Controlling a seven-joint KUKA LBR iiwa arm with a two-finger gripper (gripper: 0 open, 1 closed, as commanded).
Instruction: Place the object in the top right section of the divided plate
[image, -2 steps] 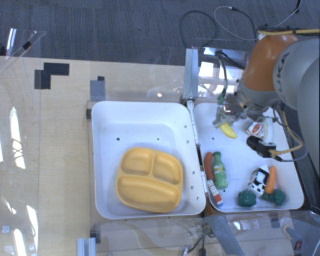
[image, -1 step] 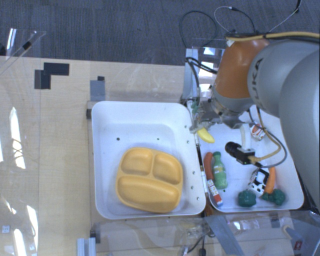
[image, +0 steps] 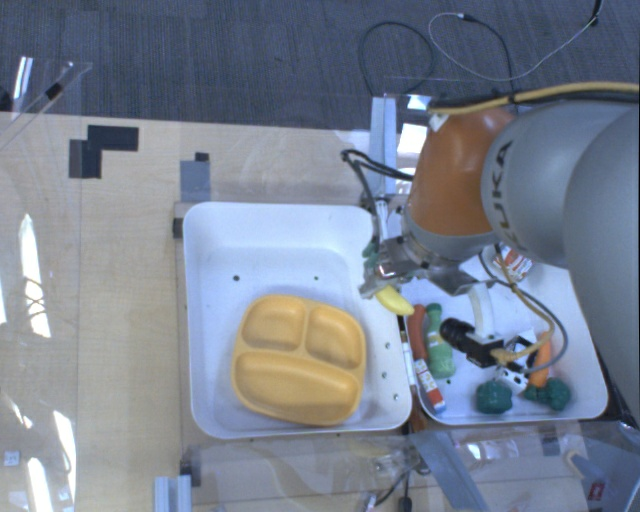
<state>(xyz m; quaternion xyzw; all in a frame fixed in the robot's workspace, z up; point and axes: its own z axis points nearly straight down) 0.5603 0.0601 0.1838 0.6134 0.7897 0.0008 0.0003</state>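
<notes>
Nearest you: yellow divided plate (image: 298, 385) in left bin (image: 215, 300), every section bare, top right section (image: 335, 335) unfilled. Small yellow object (image: 394, 299) sits at tip of gripper (image: 384, 280) where bins meet, just right of plate. View blurred there: you cannot tell whether claw clamps it. Left: carry over, lower, release. Right bin (image: 580, 395) holds green toys (image: 493, 397) and red-orange piece (image: 417, 332); nothing seems to block short path.

You see the gripper (image: 383, 268) low over the wall between the 2 white bins, with a small yellow piece (image: 394, 298), perhaps a toy banana, just below it. The yellow 3-section divided plate (image: 300, 362) lies in the left bin (image: 250, 240). Green toys (image: 493, 397) lie in the right bin (image: 580, 372).
</notes>
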